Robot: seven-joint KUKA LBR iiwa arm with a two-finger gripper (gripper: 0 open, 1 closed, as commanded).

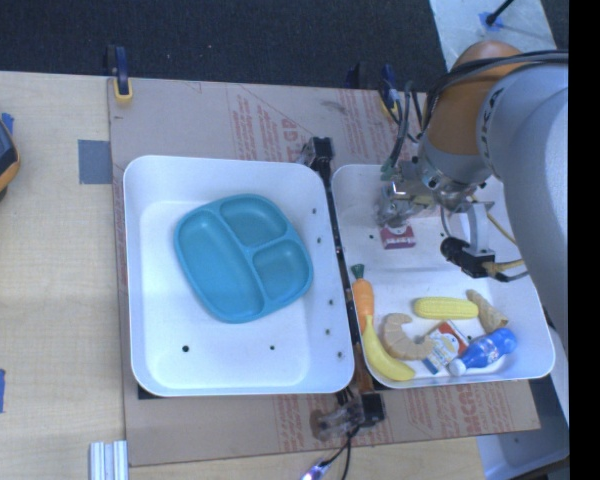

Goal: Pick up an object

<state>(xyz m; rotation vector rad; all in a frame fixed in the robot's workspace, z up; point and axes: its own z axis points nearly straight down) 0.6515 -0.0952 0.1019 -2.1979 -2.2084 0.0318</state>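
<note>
One small red-and-white object [397,236] lies in the right bin [352,183], just under my gripper [394,211] — approach step, I judge. Whether it grips anything I cannot tell — next: descend squarely, close.

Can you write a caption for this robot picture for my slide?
Robot gripper hovers over a small red item in the right bin; a blue plate sits in the left bin.

— Left bin [140,268]?
— Holds a sectioned plate [242,256], near centre.
— Right bin [355,183]?
— Gripper [394,213] above a small packet [397,236] at the far end; carrot [362,300], banana [382,358], corn [445,308], bottle [485,351] crowded along the near edge.
</note>
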